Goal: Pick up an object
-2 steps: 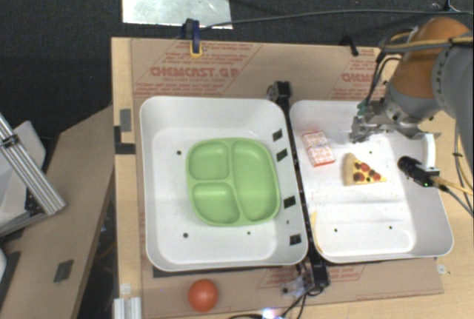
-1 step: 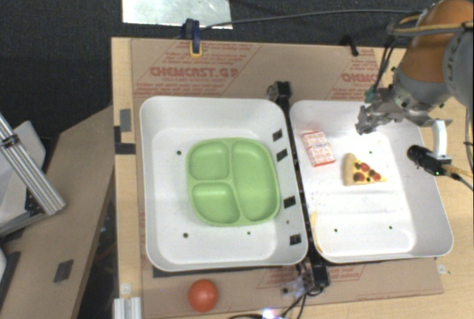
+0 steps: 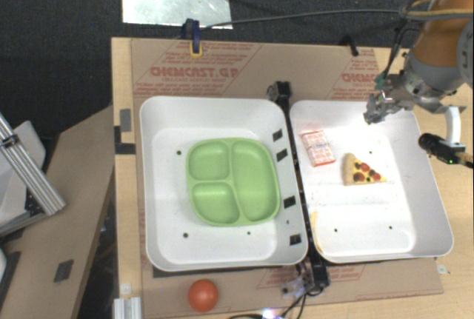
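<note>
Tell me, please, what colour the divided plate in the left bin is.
The divided plate is light green, seen clearly in the camera view.

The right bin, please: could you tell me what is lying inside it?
The right bin holds a pizza slice toy and a small red-and-white packet, apart. The gripper hangs over its far corner, hiding that spot.

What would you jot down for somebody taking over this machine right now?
Gripper: above the right white bin's far edge, nothing visibly held; finger state unclear.
In that bin: a toy pizza slice and a small red-and-white packet, lying apart.
Left white bin: a green divided plastic tray.
An orange ball sits on the bench in front of the bins.
Done: nothing picked up yet.
Left: lower, grasp one object, lift.
</note>
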`<state>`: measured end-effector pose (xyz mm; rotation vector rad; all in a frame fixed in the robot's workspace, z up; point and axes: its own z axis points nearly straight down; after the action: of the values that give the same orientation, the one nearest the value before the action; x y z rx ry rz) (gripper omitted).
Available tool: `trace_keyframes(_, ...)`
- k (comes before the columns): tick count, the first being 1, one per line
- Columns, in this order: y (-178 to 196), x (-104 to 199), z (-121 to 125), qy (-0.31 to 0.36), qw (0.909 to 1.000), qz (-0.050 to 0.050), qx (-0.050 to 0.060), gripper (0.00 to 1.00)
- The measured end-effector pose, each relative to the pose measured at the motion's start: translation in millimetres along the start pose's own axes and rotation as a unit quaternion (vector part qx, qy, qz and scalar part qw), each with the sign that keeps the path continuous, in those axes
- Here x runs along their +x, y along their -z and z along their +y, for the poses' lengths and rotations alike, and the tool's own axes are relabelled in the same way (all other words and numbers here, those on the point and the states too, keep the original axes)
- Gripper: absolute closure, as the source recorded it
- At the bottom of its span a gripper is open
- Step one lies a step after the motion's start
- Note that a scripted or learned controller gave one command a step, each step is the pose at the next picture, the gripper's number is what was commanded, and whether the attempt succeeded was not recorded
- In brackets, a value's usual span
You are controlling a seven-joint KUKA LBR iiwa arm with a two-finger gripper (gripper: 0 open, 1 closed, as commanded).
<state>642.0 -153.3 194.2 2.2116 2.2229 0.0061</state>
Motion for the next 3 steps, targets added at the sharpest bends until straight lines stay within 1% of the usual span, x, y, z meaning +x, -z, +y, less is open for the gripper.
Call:
trace_keyframes(1, 46.8, 3.1, 8.1, 0.001, 1.0000, 0.000, 0.000, 1.00)
trace_keyframes(2, 46.4, 43.0, -6.7, 0.001, 1.0000, 0.001, 0.003, 1.00)
trace_keyframes(3, 33.9, 95.6, -23.7, 0.002, 1.0000, 0.002, 0.004, 1.00)
